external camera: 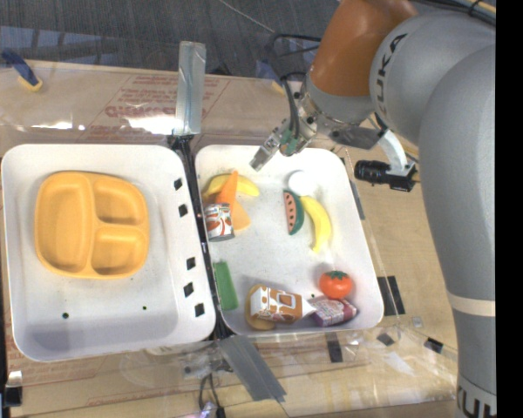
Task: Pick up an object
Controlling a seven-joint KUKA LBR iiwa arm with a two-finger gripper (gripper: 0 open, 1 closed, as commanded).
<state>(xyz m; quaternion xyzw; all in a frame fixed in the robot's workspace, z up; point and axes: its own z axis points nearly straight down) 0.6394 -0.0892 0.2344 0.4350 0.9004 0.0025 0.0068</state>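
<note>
My gripper (275,151) hangs over the back rim of the right bin (266,251), open with nothing between its fingers. Just below and left of it lie an orange wedge (229,187) and a small yellow piece (247,189). A red and white can (218,222) rests under those. Further right are a watermelon slice (292,212), a banana (318,223) and a small white round object (299,181). Near the front sit a tomato (336,284), an orange carton (275,306), a purple box (332,313) and a green stick (225,286).
The left bin (35,320) holds a yellow divided plate (91,225). A strip of grey tape (191,85) rises behind the wall where the two bins meet. The arm's grey body (453,146) fills the right side above the bench.
</note>
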